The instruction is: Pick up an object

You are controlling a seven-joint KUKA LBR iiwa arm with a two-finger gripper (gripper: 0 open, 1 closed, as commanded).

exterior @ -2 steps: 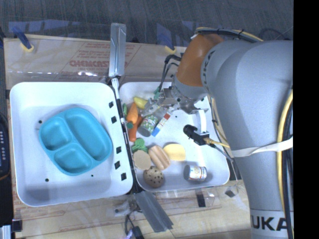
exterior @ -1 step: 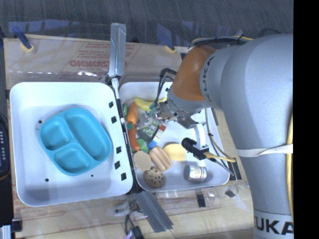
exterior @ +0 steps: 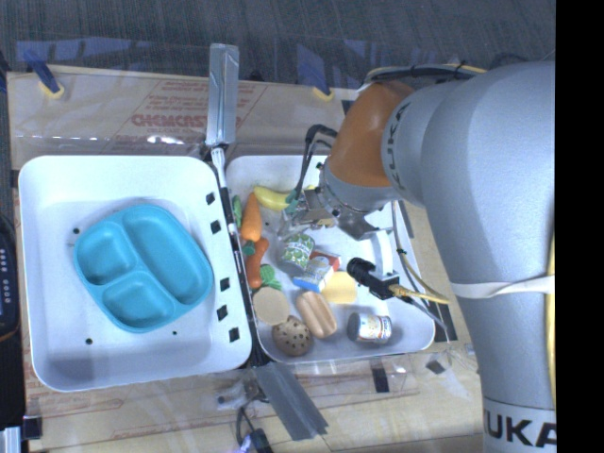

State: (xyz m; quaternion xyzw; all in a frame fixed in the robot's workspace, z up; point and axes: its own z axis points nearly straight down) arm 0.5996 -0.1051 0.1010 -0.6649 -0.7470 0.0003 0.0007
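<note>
Gripper (exterior: 304, 213) low in right bin (exterior: 418, 340), among toys | grip: cannot tell, perhaps touching green packet (exterior: 296, 250) | blue tray (exterior: 142, 267) in left bin (exterior: 52, 206)

White bins: two are counted, a left bin (exterior: 42, 253) and a right bin (exterior: 415, 333).
Blue divided tray (exterior: 142, 264): one, with three compartments, in the left bin.
Carrots (exterior: 251, 218): two, just right of the bins' shared wall.
Banana (exterior: 272, 197): one.
Hot dog (exterior: 316, 313): one.
Cookie (exterior: 292, 336): one.
Small can (exterior: 370, 327): one.
Arms (exterior: 491, 187): one.
</note>
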